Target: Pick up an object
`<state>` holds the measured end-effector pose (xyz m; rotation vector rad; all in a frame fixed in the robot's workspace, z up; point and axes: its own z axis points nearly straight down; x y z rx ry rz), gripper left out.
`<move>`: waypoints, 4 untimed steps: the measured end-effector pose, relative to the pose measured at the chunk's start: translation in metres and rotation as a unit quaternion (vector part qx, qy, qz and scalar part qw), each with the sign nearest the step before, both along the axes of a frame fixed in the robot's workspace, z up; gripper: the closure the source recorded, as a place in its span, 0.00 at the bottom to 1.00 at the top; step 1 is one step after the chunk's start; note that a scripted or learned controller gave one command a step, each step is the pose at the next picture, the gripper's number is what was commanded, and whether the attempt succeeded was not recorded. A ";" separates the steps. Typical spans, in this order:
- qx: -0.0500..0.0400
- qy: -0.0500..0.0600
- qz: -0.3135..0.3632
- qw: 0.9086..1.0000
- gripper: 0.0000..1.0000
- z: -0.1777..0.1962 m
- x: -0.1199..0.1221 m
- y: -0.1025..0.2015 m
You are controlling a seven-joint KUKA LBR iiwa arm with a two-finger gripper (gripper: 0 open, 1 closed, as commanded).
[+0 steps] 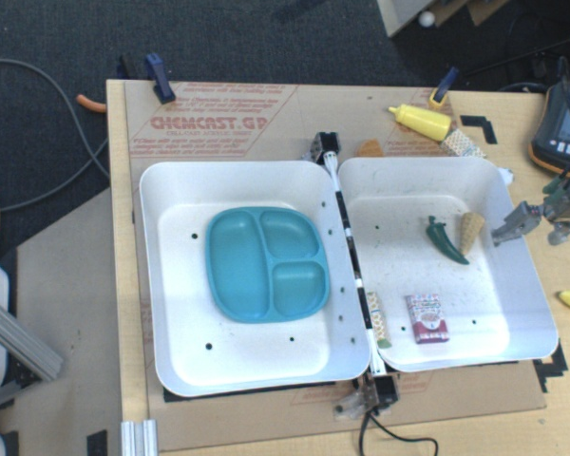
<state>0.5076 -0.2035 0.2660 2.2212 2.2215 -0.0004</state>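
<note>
- Over the right bin's point(527, 297) far right rim we see the gripper point(532, 218), a grey metal piece reaching in from the right edge of the camera view; we cannot tell how it stands, and nothing shows in its grasp.
- On that bin's floor we count 3 loose things: a dark green chilli pepper point(446, 239), a tan ice-cream cone point(469, 230) touching its right side, and a small red-and-white packet point(427, 318) nearer the front, well apart from both.
- Beside it, the left bin point(166, 255) holds 1 teal divided plate point(266, 263) with 3 compartments, lying flat near the middle.
- Behind the right bin, on the brown bench point(218, 122), we see a yellow bottle point(421, 119) lying on its side.
- At the bench's back edge, 2 blue clamps point(159, 76) grip the board.
</note>
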 end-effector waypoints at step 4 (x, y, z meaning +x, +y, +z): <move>0.000 -0.002 0.001 1.000 1.00 -0.030 0.126 0.047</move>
